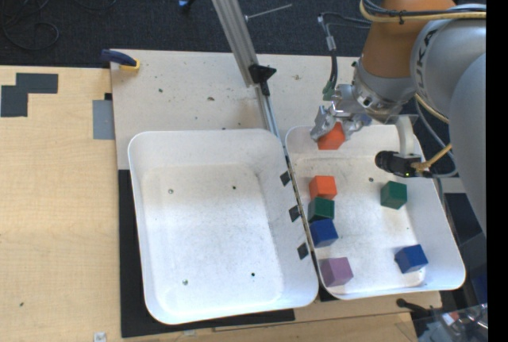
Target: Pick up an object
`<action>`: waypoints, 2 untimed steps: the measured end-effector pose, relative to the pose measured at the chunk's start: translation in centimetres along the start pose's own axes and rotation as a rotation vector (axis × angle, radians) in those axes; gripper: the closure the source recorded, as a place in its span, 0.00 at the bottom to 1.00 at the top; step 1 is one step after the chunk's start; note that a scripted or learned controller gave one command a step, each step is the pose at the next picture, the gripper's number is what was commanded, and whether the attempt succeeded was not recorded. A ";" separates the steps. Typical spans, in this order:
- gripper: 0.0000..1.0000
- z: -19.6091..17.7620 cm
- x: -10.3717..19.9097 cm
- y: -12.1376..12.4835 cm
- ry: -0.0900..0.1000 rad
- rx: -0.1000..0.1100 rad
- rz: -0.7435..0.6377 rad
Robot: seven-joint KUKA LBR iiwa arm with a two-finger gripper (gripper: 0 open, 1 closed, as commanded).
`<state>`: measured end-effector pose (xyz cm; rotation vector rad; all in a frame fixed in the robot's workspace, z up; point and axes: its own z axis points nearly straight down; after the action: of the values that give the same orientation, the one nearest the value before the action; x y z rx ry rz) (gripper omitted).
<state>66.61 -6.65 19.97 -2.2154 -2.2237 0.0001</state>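
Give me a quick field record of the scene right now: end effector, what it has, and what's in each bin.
end effector: over the far end of the right white bin
held: orange cube, between the fingers
right bin contents: orange block, dark green block, blue block, purple block, green cube, blue cube
left white bin: no blocks seen

Orange block (331,136), right bin's far end

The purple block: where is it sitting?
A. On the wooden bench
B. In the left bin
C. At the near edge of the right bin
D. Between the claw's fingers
C: the purple block lies in the right bin near its front edge, beside the divider.
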 end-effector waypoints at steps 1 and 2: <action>1.00 -1.3 4.7 -0.4 0.000 0.000 0.000; 1.00 -2.3 9.8 -1.1 0.000 0.001 0.000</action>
<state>65.46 3.13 22.29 -2.2143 -2.2235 0.0008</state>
